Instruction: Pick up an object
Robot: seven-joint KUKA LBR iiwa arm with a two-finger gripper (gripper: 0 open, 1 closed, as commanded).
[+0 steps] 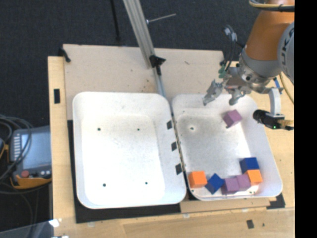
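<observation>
While the arm (267, 33) leans in from the right, I see the tabletop (109, 68) carrying two shallow white bins side by side. The left bin (89, 108) sits beside the right bin (198, 108), which holds all the blocks. My hand (221, 94) hangs over the far edge of the right bin, its two fingers spread apart with nothing between them. Just beside it, a little nearer to me, a purple block (232, 118) lies tilted on the bin floor, apart from the fingers. Along the near rim sit an orange block (197, 178), a blue block (215, 183), two purple blocks touching each other (237, 184), another orange block (254, 176) and a blue one behind it (249, 163).
</observation>
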